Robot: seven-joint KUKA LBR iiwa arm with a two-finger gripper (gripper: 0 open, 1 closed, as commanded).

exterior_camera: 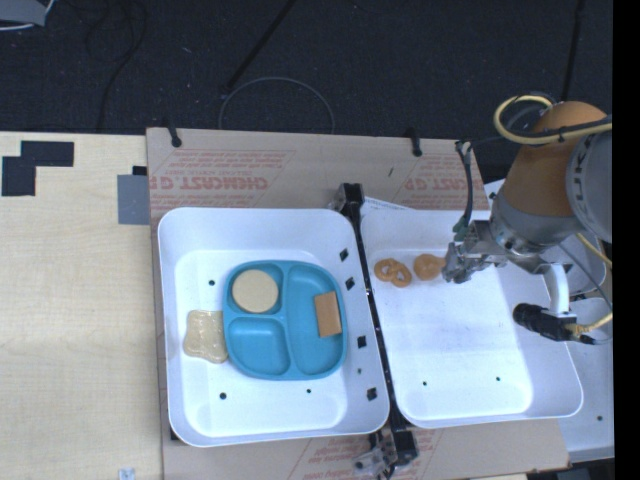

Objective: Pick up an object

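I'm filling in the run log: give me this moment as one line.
gripper: low in right bin, beside round cookie | pretzel: left of cookie | left bin: blue tray | nothing seen held

KUKA arm, grey body with orange band, showing at right of camera view

Orange band sitting as a rounded dome above the wrist; yellowish cable loop curling over its top; grey housing curving at far right; thin dark cable running down beside the wrist; gripper looking dark grey and metallic, small and blocky; white bracket and black cylindrical part with yellow wiring hanging below the wrist; finger detail too small to be making out
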